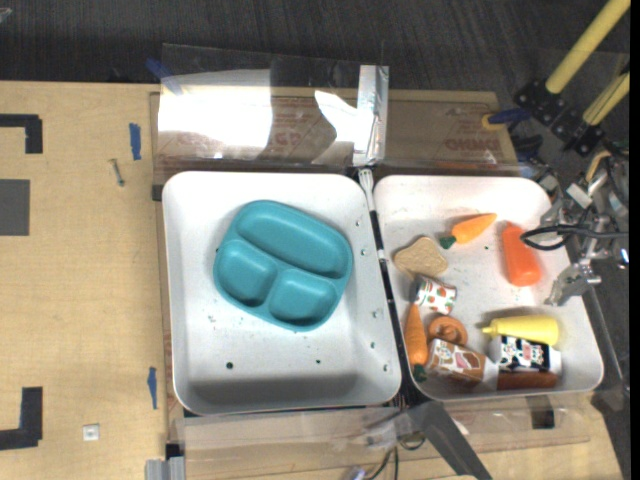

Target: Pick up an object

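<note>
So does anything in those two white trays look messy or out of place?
Mostly the right bin: its toy food is jumbled toward the near edge, with the yellow bottle lying on its side and a carrot wedged against the dividing wall. In the left bin, the teal divided plate sits at a slant. Nothing looks spilled or broken.

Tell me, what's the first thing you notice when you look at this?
The big teal plastic plate with three compartments jumps out first, lying alone in the left white bin. Next comes the crowd of toy food in the right white bin: a bright orange pepper-like piece near the far right side, a small orange carrot beside it, and a yellow squeeze bottle toward the front.
</note>
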{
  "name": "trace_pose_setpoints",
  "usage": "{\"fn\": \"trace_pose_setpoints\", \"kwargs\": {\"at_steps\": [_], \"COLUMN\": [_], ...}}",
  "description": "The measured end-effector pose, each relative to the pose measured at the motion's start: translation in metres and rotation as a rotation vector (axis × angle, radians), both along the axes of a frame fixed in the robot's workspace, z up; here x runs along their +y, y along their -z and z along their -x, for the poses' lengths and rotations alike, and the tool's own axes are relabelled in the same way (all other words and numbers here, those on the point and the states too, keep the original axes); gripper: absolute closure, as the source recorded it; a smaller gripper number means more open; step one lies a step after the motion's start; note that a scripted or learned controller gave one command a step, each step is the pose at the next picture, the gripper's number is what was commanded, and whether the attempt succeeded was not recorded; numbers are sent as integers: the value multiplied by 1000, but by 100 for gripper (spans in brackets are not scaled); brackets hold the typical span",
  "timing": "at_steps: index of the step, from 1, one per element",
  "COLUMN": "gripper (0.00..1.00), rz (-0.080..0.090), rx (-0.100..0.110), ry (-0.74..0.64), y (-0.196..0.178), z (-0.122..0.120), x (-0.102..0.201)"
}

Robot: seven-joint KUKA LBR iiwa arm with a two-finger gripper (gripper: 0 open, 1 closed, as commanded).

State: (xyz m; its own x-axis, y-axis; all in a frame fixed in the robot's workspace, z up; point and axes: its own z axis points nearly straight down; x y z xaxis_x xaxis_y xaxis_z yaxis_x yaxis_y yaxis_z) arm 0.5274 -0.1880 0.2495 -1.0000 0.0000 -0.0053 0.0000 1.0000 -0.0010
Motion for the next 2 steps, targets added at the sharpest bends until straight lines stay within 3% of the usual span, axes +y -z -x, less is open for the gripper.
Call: {"fn": "trace_pose_setpoints", "kwargs": {"at_steps": [1, 2], "gripper": [0, 0], "rz": [-2, -1], "rx": [6, -2], "ry": [-37, 415], "y": [95, 112], "z": [-2, -89], "x": [7, -3]}}
